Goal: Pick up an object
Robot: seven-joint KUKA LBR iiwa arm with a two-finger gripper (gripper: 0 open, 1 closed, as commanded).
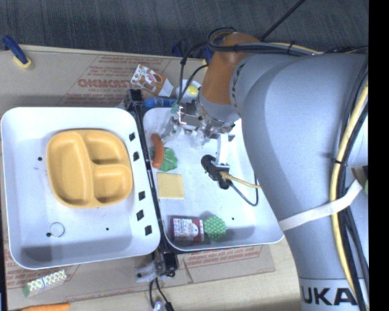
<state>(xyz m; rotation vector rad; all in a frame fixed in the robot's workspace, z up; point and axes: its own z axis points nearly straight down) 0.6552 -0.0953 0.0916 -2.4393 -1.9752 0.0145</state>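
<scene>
reaching in from the right, the grey arm [298, 141] with its orange band [223, 70] hangs over the far end of the right bin [262, 229]. the gripper [191, 125] sits low near the bin's far left corner; whether it is wide or narrow cannot be told. just beside it, against the left wall, lie an orange-red sausage-like piece [157, 151] touching a green leafy piece [168, 159]. nearer the camera lie a yellow square slice [170, 186], then a dark red packet [186, 229] touching a green round object [214, 226]. the left bin [19, 173] holds a yellow divided tray [89, 167].
</scene>
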